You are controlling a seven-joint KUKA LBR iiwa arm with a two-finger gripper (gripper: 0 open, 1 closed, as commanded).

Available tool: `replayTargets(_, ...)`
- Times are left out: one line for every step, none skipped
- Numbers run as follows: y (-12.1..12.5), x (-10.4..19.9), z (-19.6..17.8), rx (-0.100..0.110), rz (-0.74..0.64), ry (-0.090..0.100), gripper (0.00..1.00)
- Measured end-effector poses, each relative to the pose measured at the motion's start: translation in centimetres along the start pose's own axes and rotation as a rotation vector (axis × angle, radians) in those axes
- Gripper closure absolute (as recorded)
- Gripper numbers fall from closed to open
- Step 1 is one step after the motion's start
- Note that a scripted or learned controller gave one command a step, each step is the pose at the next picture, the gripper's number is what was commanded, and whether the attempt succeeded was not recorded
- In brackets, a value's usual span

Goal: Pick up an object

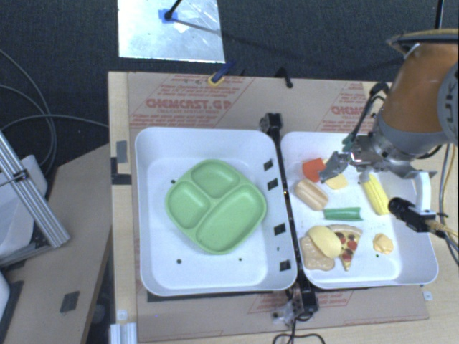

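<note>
2 shallow white bins are seen from above on a bench. The left bin (pixel 154 213) holds a green divided plate (pixel 215 205). The right bin (pixel 412 264) holds toy food: an orange-red piece (pixel 313 168), a hot dog (pixel 310 193), a green bean (pixel 342 213), a corn cob (pixel 374 194), a pizza slice (pixel 348 244), a yellow lemon-like piece (pixel 325 241) and a small yellow piece (pixel 383 244).

The arm enters from 3 o'clock. The gripper (pixel 337 168) hangs over the bin's upper middle, just above a pale yellow piece (pixel 336 183), with the orange-red piece at its 9 o'clock. Whether it is wide, narrow or holding anything cannot be told.

A clean pick would likely be helped if the pale yellow piece were centred under the gripper before descent, and the hot dog at 7 o'clock were kept clear.
</note>
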State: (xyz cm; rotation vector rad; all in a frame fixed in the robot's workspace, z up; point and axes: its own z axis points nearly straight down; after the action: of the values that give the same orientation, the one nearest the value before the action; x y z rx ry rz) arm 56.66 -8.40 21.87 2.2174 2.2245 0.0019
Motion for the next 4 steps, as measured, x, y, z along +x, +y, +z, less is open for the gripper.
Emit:
replayTargets(-0.1,-3.8,9.7,0.005,0.005,-0.001,0.0)
replayTargets(-2.3,-9.9,6.4,-0.002,0.007,-0.003,0.0)
replayTargets(3.6,-11.0,13.7,-0.005,-0.003,-0.002,0.0)
replayTargets(-3.1,-6.8,11.5,0.004,0.002,0.002,0.0)
